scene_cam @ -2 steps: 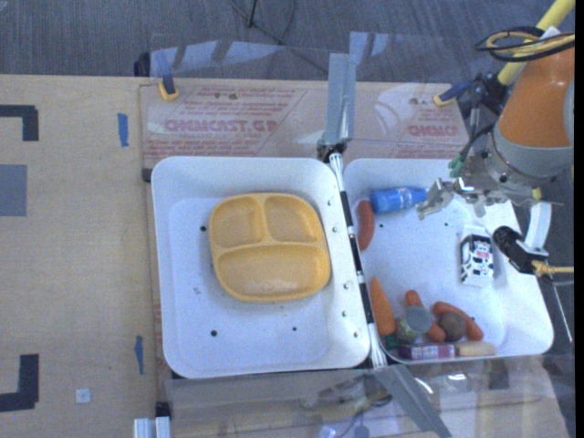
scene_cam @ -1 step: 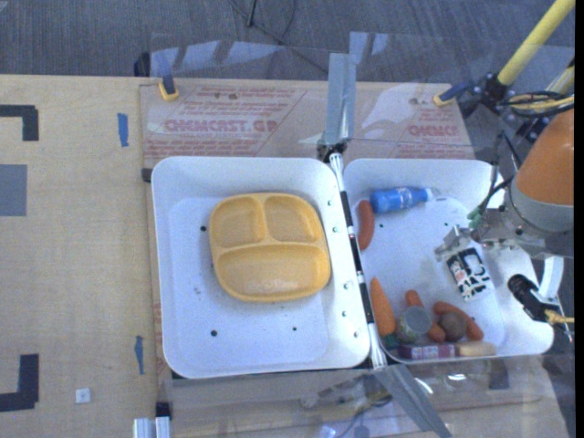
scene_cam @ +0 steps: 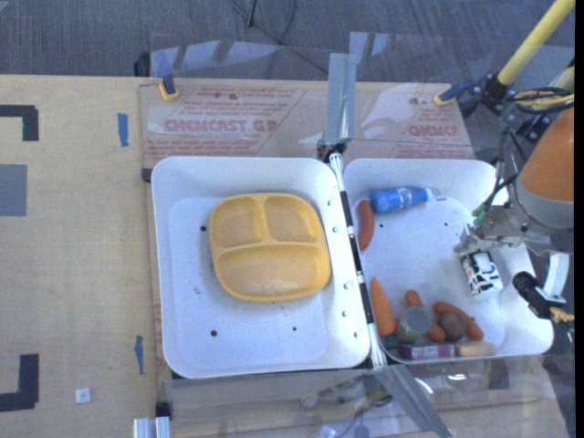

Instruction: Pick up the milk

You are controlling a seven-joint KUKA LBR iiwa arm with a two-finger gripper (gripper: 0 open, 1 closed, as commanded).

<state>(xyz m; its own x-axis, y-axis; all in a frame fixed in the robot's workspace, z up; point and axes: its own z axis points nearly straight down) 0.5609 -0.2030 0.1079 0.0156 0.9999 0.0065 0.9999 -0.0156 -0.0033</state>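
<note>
The milk (scene_cam: 481, 274) is a small white carton with black patches. It lies on the floor of the right bin (scene_cam: 415, 254), close to that bin's right wall. My gripper (scene_cam: 484, 242) hangs directly over the carton's far end, at or just above it. The grey wrist and orange band (scene_cam: 552, 164) rise behind it to the right. From this angle I cannot make out whether the carton is gripped.
A blue bottle (scene_cam: 400, 198) lies at the back of the right bin, with a red sausage (scene_cam: 366, 224) by the left wall. A carrot (scene_cam: 381, 306), a grey can (scene_cam: 417, 321) and several small foods crowd the front. A yellow divided plate (scene_cam: 269, 245) sits in the left bin.
</note>
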